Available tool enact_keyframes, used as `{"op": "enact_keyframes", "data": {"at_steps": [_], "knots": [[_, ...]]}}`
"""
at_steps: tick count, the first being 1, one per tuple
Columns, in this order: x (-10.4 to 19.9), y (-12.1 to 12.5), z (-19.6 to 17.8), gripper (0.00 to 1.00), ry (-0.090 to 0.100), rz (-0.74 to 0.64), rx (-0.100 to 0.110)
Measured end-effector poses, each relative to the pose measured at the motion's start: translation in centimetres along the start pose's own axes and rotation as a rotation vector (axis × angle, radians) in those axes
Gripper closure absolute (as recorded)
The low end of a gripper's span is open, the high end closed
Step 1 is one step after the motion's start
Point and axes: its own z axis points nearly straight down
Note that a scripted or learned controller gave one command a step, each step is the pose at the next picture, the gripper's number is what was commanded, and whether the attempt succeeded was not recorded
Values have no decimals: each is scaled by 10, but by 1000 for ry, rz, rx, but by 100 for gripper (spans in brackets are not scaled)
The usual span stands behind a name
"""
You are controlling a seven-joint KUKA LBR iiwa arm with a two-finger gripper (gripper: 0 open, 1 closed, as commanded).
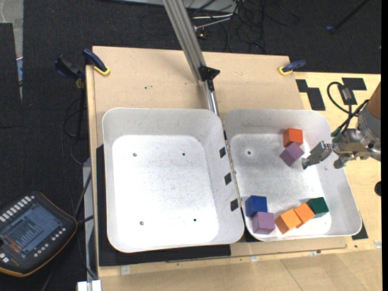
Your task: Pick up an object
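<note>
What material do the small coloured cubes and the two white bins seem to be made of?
The small coloured cubes, such as the orange cube, look like matte foam or painted wood: flat colour, no shine. The shallow white bins look like moulded plastic, judging by their rounded corners and smooth, slightly speckled floors.

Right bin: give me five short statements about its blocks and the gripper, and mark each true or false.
1. Seven blocks lie in the right bin. True.
2. The orange block by the bin's far wall touches a purple block. True.
3. The gripper is over the left bin. False: it is at the right bin's right side, next to the far purple block.
4. The green block sits alone in the middle of the bin. False: it lies near the front wall, against an orange block.
5. The blue block lies beside a purple block near the front left corner. True.
</note>
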Motion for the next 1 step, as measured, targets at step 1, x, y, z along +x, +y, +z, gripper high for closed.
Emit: {"op": "enact_keyframes", "data": {"at_steps": [1], "knots": [[3, 10, 53, 0, 1, -1, 1]]}}
